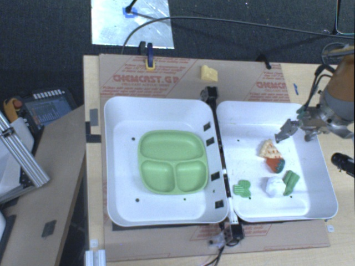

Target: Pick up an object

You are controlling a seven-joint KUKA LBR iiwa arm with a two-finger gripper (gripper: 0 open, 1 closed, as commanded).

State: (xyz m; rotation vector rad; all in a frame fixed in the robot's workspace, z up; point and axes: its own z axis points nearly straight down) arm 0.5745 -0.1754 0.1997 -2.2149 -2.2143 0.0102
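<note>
On the far left, off the bench, a grey handheld control pendant (49, 108) with a screen lies on a lower tan surface, next to a ribbed aluminium bar (21, 154). Further in, the left bin (119, 112) sits on a sheet of brown cardboard (166, 73) printed with red lettering. Inside this bin rests a pale green divided plate (171, 162), one wide compartment at the far side and two smaller ones nearer the camera. Above the bins, a small yellow block (209, 73) lies on the cardboard, and a blue-and-yellow clamp (149, 56) grips the cardboard's far edge.

The right bin (244, 115) touches the left one along a seam with black clips. The candidate objects are clustered in its near-right part. A small green leafy toy (242, 189) sits near the seam at the front. Further right, a tan wedge with a speckled surface (270, 148) lies just above a red and dark blue piece (275, 164), the two touching. Below them sits a white rounded object (273, 186), with a green ridged piece (290, 182) leaning against its right side.

The gripper (289, 130) hangs over the right bin's far-right area, just above and right of the tan wedge, apart from it. Its fingers are dark and blurred against the bin, and I cannot tell whether they are spread or together; nothing is visible between them. The grey arm (338, 101) with its orange band extends from the right edge.
</note>
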